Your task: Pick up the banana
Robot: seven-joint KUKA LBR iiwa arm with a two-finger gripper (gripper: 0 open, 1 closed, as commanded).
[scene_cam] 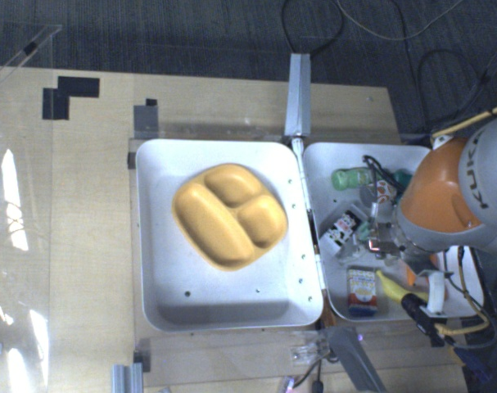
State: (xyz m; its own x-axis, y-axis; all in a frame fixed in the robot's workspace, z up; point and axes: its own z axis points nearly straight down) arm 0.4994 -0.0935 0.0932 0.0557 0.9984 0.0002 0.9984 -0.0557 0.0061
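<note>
The banana (390, 285) is a small yellow curved piece lying near the front of the right bin (336, 300), partly hidden by the arm. My gripper (379, 237) hangs low over the middle of that bin, just behind and slightly left of the banana. The grey arm with its orange band (438, 193) covers the bin's right side. Nothing can be seen held in the gripper.
A green bottle (350, 177) lies at the back of the right bin, a black-and-white item (340, 228) sits mid-left, and a small red-and-blue box (362, 290) lies beside the banana. A large yellow bun-shaped object (229, 214) rests in the left bin (162, 289).
</note>
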